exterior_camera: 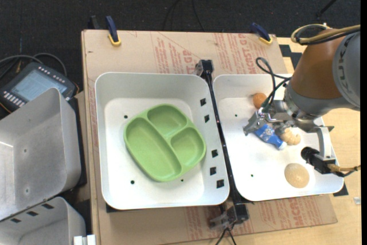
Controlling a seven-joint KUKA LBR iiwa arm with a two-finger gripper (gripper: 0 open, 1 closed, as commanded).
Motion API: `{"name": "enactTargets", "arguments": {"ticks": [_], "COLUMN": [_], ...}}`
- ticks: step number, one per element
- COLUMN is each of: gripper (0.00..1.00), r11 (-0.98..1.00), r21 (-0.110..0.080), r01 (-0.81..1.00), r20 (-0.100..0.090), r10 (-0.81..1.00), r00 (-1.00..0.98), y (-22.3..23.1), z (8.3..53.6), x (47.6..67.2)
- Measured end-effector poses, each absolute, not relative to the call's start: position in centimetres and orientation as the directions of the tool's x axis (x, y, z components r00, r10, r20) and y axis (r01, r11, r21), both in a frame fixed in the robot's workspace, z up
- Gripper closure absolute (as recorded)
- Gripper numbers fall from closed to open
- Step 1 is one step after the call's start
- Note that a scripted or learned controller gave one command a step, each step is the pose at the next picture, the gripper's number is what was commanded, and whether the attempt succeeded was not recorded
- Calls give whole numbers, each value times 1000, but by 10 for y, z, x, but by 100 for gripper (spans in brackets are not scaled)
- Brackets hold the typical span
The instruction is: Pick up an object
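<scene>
Right bin (241,181): gripper (259,122) low over its middle; finger state hidden, cannot tell. Blue packet (269,135) just beside the tool, toward the bin's front-right.

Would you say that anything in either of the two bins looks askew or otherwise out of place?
Only slightly. The green divided plate lies turned at an angle in the left bin, not square with its walls. In the right bin, the small items cluster toward the far side beneath the arm. Nothing looks spilled or damaged.
</scene>
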State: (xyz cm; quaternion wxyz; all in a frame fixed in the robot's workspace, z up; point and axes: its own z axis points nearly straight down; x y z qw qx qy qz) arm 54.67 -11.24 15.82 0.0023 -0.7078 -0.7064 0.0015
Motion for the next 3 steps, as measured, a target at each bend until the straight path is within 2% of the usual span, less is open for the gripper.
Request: {"name": "enactTargets", "arguments": {"ticks": [1, 2, 3], "gripper": [0, 100, 100], "r11": [-2, -4, -3], "r21": [-3, 0, 3], "r01": [1000, 1000, 1000], "r20": [1, 0, -1], "r10": [1000, 1000, 1000], "r00": [2, 4, 3], "y": [-107, -108, -118], "z": [115, 127, 179], "x": [548, 548, 551]}}
